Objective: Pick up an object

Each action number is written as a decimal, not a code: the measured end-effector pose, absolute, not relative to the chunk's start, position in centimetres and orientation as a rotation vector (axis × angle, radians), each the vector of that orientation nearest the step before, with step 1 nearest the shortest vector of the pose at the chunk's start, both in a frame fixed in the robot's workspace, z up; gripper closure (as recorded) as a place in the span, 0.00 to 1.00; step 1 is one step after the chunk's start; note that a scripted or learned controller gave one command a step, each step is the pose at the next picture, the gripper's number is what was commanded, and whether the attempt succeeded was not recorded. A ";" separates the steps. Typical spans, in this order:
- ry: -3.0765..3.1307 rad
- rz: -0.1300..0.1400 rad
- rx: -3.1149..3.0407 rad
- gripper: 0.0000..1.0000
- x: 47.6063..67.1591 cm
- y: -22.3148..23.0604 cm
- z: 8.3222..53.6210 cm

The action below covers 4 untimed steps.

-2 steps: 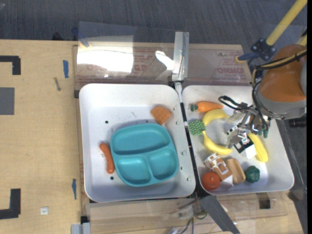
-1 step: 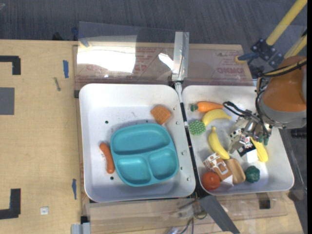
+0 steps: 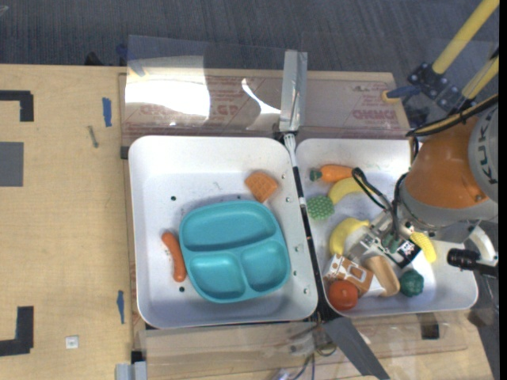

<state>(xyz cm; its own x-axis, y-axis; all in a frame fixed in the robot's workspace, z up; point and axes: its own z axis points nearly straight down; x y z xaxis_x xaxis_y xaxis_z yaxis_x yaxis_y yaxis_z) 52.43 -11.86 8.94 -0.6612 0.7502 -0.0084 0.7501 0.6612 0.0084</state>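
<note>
Overhead view of two white bins set side by side. The left bin (image 3: 150, 212) holds a teal divided plate (image 3: 234, 249), a sausage (image 3: 173, 256) just beside the plate's left edge, and an orange wedge (image 3: 261, 185) near the plate's upper right rim. The right bin (image 3: 455, 287) holds a crowd of toy foods — a carrot (image 3: 336, 172), a banana (image 3: 348, 188), a green ball (image 3: 320, 207), a second yellow piece (image 3: 346, 234), a small printed box (image 3: 348, 270), a tomato (image 3: 343, 294), a tan roll (image 3: 385, 275) and a dark green item (image 3: 411, 283). The arm (image 3: 444, 176) reaches in from the right, and its gripper (image 3: 382, 240) sits low among the items at the middle of the right bin, near the second yellow piece and above the roll. Whether the gripper is open or closed cannot be told at this angle, and no item is seen held by it. Judged from this frame, the approach is made — the grasp and the lift are left, and no object has yet left the bin floor.
</note>
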 end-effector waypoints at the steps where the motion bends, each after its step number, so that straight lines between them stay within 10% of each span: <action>1: 2.887 0.005 1.213 0.00 56.3 -9.5 9.0; 2: 2.865 0.006 1.260 0.00 64.7 -8.6 19.1; 3: 2.766 0.004 1.477 0.00 57.6 -9.6 9.5; 4: 2.833 -0.003 1.370 0.00 63.0 -10.2 8.9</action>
<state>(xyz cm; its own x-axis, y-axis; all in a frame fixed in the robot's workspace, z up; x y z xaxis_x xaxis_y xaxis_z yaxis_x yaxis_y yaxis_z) 62.97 -10.19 8.90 -0.6208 0.7840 0.0039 0.7840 0.6208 -0.0043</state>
